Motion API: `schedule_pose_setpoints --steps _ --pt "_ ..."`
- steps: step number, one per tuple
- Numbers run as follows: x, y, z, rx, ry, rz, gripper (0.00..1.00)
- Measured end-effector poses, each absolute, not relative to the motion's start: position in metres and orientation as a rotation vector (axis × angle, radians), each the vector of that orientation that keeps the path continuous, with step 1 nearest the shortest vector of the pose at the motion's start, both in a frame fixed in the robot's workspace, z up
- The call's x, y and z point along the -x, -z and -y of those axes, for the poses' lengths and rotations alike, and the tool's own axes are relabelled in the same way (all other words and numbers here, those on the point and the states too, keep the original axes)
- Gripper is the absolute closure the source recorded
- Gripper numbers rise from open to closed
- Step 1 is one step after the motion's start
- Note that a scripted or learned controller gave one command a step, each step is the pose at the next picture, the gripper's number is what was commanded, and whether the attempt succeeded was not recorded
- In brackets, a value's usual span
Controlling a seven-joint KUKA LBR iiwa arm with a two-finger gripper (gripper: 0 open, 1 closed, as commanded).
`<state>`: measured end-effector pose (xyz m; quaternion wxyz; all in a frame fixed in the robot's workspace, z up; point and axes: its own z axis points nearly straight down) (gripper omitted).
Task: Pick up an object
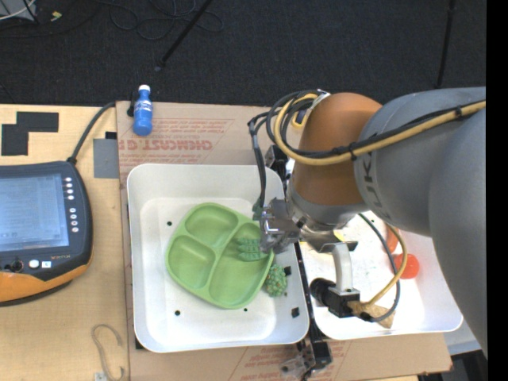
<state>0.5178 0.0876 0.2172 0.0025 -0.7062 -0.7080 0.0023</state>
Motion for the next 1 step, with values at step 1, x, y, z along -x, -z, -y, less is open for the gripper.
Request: schedule_pose_setpoints --steps 1 --pt "-0.5201 -0.2377 -0.0816 2.219 -0.002 2.221 1.00"
